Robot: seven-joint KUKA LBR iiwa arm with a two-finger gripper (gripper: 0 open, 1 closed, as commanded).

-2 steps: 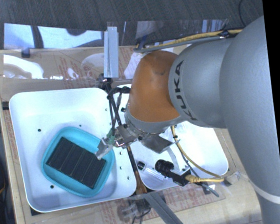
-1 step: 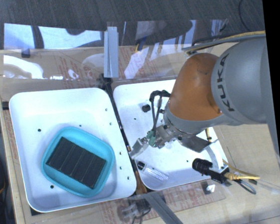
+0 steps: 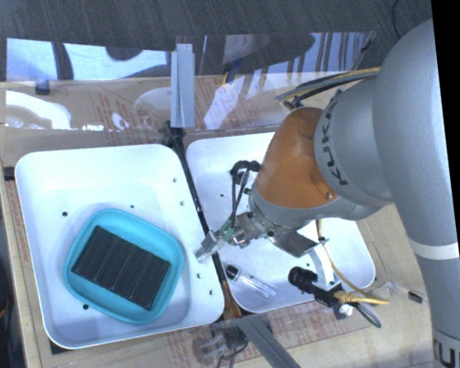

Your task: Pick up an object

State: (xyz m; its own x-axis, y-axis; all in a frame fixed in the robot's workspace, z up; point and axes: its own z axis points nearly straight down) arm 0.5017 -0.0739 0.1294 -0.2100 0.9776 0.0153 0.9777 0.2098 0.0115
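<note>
- Reaching in from the view's right, the grey arm (image 3: 390,144) with its orange band (image 3: 290,168) is bent low over the right bin (image 3: 210,152), and its bulk covers most of that bin's middle.
- Tool (image 3: 222,239) sits at the right bin's left edge, just over the divider (image 3: 195,199) between the two bins. The arm crowds it, so I cannot tell whether it is spread or pressed together. Nothing can be made out in its grip.
- Candidates for the pick:
- A teal tray (image 3: 124,265) with a dark ribbed inner face lies flat and turned at a slant in the lower half of the left bin (image 3: 35,172).
- A small clear tube (image 3: 252,284) lies on the right bin's floor near the front wall, just below and to the right of the tool.
- Both things rest on their bin floors, apart from the tool. The tube is the nearer. The tray lies across the divider from the tool, near but not touching.
- Progress, as a judgement: the approach is made and the lift is not. No object is off the floor. The arm is down at working height, with no grasp shown, so the task reads as early.
- Left to do: settle on a target, close on it, raise it clear of the bin.
- Risks, as a judgement: the tool is hard by the divider. The tube is small and see-through and may roll or slip. The tray is wide and flat, so its edge is the only likely purchase.
</note>
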